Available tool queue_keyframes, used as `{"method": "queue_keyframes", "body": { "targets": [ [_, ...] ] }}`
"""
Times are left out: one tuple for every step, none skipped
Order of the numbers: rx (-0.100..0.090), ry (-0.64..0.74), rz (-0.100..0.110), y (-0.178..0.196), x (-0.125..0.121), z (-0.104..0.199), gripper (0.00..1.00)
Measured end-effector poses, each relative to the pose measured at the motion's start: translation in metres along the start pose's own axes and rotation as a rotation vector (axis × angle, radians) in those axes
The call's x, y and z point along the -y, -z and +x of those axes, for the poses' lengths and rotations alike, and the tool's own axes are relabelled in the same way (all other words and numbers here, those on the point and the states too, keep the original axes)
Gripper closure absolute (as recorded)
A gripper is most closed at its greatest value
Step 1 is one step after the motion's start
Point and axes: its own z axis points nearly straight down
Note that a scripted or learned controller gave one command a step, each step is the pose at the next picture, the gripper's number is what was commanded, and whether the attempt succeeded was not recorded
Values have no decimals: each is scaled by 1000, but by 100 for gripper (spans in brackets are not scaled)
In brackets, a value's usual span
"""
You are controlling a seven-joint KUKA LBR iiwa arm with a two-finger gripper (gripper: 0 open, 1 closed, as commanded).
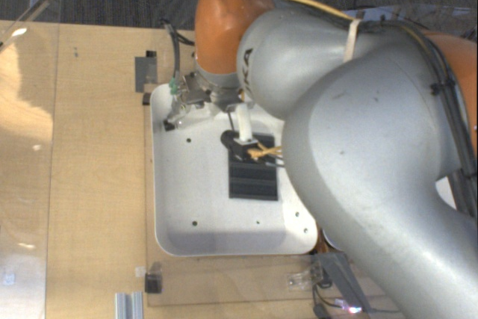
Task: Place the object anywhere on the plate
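The gripper sits just above and left of the frame's centre, low over the upper left corner of a shallow white bin. Whether it is open or closed cannot be told, and nothing can be seen held in it. Above it rises the orange band of the wrist. The thick grey arm fills the right side and covers the bin's right part. Where the task's object and plate lie cannot be told. The pale wooden bench spreads left.
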Motion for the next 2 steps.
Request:
{"method": "queue_keyframes", "body": {
  "targets": [
    [2, 15, 27, -16, 19, -5, 100],
    [1, 479, 15, 45, 6, -1, 100]
  ]
}}
